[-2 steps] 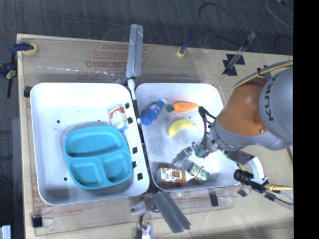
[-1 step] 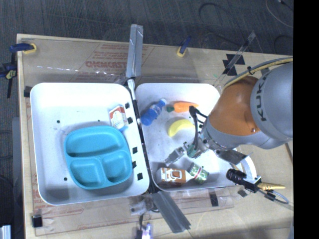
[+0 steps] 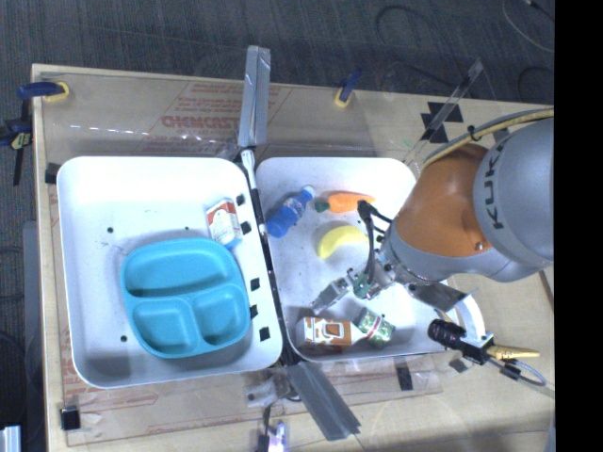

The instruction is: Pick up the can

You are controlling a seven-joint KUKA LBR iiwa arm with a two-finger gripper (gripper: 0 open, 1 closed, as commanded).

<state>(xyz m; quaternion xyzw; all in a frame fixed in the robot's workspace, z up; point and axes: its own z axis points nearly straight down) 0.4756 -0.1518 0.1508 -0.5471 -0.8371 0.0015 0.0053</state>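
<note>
The tool, its opening impossible to judge, hovered just above the can, and needed to drop squarely, clear of the neighbouring carton.

Arm cut off at right; pincer fingers indistinct.

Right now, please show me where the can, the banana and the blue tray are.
can (image 3: 375, 328): camera view, on its green and white side, near the right bin's front wall.
banana (image 3: 339, 241): camera view, on the middle of its yellow curve.
blue tray (image 3: 184, 269): camera view, on its largest upper compartment.
</note>
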